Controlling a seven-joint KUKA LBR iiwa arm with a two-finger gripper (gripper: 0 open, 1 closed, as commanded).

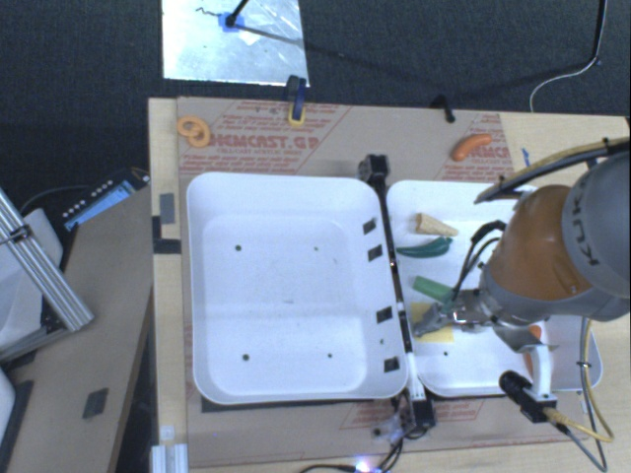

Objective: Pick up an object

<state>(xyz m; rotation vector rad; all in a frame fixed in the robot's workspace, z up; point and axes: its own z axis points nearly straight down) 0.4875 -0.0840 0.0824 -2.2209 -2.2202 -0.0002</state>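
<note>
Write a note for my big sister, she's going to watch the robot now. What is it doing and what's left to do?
Gripper: low in the right bin, near its left wall; I can't tell if it is open or shut.
Things: a tan wedge, a dark green curved piece and a green block lie in the right bin. A yellow piece lies right by the gripper.
Done: nothing seen lifted yet.
Left: grab one object and lift it. The yellow piece looks the likely target, but that's a guess.
The left bin is beside it.
</note>
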